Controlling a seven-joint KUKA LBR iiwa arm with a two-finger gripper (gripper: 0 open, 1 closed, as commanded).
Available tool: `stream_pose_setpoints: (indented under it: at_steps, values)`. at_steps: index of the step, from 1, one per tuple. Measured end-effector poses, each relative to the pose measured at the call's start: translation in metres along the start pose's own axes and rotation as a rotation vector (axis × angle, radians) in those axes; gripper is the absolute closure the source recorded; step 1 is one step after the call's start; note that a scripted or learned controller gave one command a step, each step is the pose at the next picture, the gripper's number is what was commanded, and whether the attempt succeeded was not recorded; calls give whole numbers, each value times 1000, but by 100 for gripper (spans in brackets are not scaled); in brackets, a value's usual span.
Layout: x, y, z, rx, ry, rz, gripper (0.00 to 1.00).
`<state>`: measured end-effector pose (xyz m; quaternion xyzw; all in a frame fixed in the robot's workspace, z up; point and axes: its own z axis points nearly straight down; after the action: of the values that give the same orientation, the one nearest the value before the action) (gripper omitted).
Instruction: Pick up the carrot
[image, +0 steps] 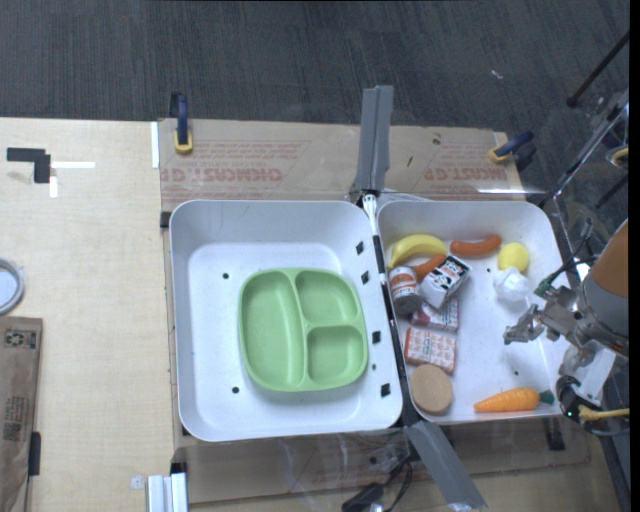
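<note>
Carrot lying flat near the front wall of the right bin, beside a round biscuit. End effector hovers above and apart; its state cannot be told. Approach step: next, descend and align over the carrot.

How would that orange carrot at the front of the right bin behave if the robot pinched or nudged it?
The carrot looks like smooth moulded plastic, so probably stiff and light. Its round, tapered body lies flat on the bin floor, so a nudge might roll or swing it. The glossy skin could slip between the gripper fingers.
</note>
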<state>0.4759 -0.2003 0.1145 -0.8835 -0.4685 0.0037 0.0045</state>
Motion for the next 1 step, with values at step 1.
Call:
stream_pose_setpoints:
  at_steps: [1]
  values:
    - [46, -31, 28, 0, 0, 264, 0]
